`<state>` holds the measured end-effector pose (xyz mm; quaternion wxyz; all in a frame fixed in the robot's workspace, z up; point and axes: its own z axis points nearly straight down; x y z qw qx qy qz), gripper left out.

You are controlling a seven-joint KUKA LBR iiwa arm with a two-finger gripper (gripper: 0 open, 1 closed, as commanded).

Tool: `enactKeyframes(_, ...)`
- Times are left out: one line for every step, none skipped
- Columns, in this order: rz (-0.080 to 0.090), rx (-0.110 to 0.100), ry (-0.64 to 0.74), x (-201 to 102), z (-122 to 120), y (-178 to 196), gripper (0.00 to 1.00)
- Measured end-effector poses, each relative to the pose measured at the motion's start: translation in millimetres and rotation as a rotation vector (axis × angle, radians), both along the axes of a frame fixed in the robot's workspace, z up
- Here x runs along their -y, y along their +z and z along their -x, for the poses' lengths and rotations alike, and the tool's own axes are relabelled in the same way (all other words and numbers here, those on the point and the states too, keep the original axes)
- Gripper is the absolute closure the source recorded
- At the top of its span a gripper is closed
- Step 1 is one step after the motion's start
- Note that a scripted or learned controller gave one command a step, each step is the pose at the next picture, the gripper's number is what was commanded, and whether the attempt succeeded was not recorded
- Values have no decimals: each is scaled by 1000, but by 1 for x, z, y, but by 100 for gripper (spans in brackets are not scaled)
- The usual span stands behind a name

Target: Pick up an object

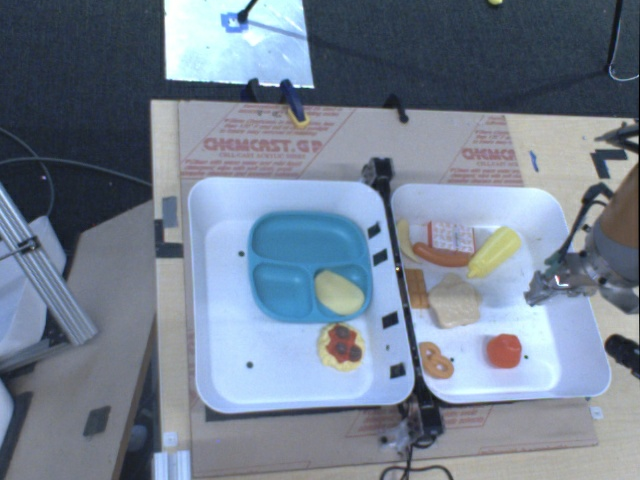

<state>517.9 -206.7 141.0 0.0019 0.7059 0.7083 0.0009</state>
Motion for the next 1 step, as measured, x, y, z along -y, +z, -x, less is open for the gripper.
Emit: enactKeyframes(-2,-2,-4,-2,32,-58,100)
